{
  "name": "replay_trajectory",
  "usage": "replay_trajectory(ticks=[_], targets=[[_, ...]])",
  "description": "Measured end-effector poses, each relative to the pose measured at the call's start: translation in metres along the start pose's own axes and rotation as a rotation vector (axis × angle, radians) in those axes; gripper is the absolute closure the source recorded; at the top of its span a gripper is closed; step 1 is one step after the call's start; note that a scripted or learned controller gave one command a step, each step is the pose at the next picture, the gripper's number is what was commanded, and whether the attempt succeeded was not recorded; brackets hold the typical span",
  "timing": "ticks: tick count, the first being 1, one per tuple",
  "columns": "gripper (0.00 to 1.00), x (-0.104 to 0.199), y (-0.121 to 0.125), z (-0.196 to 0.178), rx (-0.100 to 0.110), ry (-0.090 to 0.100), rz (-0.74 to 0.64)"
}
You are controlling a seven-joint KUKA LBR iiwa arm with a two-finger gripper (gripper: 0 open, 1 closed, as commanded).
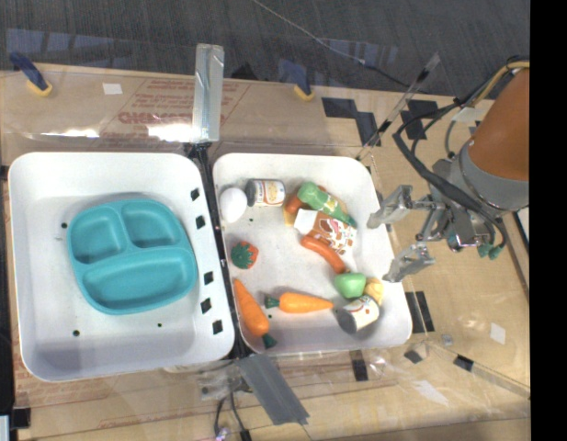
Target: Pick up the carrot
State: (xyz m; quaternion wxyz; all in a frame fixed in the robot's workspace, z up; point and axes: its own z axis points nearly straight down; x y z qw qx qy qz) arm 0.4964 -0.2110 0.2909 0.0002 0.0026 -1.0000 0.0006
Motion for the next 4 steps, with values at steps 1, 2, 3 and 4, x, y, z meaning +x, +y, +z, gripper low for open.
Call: replay_trajectory(ticks=[1,2,3,4], targets=[[0.0,0.009,0.011,0.182,-0.003,0.006,0.186],[0.0,0.012,0.092,0.2,-0.005,0.001,0.107],[0.0,0.019,0.121,0.2,-0.003,0.003,-0.029],[0.0,0.017,0.121,0.2,-0.002,0.0,-0.082]])
